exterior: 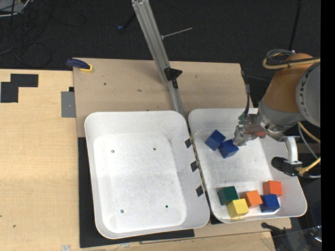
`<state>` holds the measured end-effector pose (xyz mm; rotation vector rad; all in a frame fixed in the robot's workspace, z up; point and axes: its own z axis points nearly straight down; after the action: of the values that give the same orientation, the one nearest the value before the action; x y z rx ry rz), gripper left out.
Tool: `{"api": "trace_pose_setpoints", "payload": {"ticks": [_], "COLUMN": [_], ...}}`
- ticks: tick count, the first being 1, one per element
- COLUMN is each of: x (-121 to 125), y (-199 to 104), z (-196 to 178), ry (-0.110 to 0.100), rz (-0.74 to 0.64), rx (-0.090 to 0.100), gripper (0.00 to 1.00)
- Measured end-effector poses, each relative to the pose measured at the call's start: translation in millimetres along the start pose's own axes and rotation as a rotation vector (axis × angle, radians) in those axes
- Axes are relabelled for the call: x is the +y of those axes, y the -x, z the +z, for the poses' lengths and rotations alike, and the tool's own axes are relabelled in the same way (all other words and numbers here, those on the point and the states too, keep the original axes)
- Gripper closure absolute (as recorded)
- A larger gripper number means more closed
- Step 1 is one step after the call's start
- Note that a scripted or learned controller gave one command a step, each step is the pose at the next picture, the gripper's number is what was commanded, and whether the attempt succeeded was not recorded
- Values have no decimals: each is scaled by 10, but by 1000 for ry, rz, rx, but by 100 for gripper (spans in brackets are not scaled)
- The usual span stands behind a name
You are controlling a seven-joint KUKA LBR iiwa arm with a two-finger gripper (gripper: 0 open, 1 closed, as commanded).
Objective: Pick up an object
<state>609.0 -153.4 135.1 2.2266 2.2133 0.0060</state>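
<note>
claw (241,138), blue cube (229,149) just beside

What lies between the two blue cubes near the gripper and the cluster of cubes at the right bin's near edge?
In the camera view, only bare white bin floor separates the upper blue cubes from the cube cluster.

We cannot tell how the end effector (242,135) stands, since its tips blur against the blue cube (229,149) just beside them. The arm (293,95) runs off the right edge, and the desk (36,156) off the left.
</note>
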Motion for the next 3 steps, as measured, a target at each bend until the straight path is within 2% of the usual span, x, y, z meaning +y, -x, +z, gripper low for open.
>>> {"api": "trace_pose_setpoints", "payload": {"ticks": [1,2,3], "x": [66,84,84], "y": [-32,-72,-59], "z": [-452,-1078,-1302], "ry": [-1,1,-4], "rz": [-7,-7,-7], "rx": [-2,-2,-1], "gripper": [100,100,100]}}
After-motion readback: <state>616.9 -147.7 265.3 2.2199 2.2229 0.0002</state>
